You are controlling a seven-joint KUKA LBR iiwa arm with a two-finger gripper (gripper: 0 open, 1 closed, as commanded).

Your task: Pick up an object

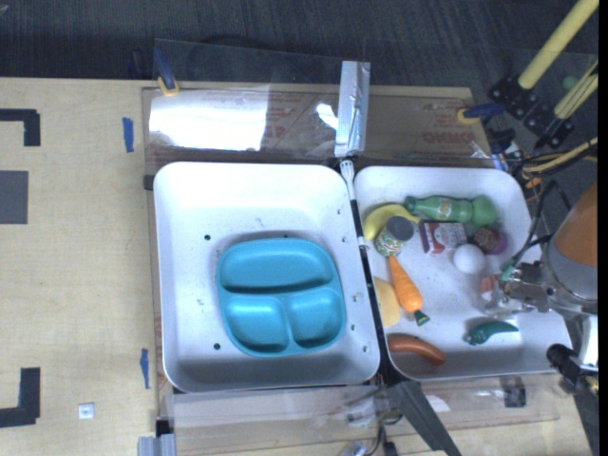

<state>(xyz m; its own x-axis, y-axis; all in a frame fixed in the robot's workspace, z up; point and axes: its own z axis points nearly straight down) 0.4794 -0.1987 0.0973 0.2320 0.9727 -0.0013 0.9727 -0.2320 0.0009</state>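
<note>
Over at the right edge of the frame, the arm [575, 255] is reaching into the right bin [518, 354], with the gripper [518, 288] sitting low near the bin's right wall. Can't tell how the jaws are standing; metal parts are blurring together there.

Nothing is showing as lifted. I'm judging the pick as not done yet, probably at the approach or descent stage.

Candidates are all lying in the right bin:
- teal object [491, 331], just below the gripper, closest one
- white ball [468, 257], just up-left of the gripper
- dark purple piece [490, 239], next to the ball
- green bottle [451, 207], lying along the top
- banana [385, 218], upper left of that bin
- carrot [407, 291], near the divider
- reddish sausage-like piece [415, 349], bottom left corner of that bin

Left bin [180, 217] is holding a blue divided tray [281, 294], well apart from the arm.

Remaining, as I'm reading it: closing on something, likely the teal object or the ball, then lifting clear. Clutter is looking tight around the ball.
</note>
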